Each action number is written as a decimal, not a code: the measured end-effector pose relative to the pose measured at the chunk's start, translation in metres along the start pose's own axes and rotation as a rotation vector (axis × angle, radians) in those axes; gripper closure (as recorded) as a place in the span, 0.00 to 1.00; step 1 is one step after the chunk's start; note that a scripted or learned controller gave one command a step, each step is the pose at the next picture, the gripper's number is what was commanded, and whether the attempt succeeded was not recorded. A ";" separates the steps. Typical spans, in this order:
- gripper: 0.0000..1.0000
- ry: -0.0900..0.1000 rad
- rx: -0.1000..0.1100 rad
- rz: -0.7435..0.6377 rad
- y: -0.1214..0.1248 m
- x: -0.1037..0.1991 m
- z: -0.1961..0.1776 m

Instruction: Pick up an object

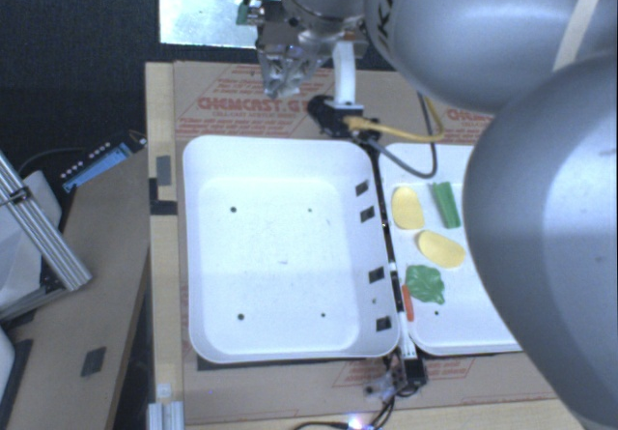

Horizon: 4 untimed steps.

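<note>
i am hovering my gripper (283, 80) above the left bin (208, 167), its state untellable, eyeing the green stick (445, 204): likely light, stiff, best pinched across its narrow middle.

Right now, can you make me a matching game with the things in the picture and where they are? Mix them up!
Things:
1. green stick
2. leafy green piece
3. gripper
4. small orange piece

Places:
A. above the cardboard, beyond the bins' far edge
B. right bin, farthest from the camera, beside a yellow piece
C. right bin, just nearer the camera than the other yellow piece
D. tight against the right bin's left wall

Pairs: 1-B, 2-C, 3-A, 4-D
</note>
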State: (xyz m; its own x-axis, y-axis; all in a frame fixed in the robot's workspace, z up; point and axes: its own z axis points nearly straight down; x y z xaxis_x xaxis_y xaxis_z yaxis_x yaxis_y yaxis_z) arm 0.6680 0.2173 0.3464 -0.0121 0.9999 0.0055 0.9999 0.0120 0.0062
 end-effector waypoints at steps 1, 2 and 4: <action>1.00 -0.003 0.001 0.006 0.001 0.019 -0.040; 1.00 -0.004 0.002 0.006 0.001 0.018 -0.065; 1.00 -0.005 0.003 0.006 0.001 0.018 -0.101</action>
State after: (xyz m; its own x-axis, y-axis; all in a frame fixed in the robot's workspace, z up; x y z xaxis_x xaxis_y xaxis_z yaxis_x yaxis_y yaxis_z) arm 0.6685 0.2345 0.4478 -0.0058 1.0000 0.0007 1.0000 0.0058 0.0034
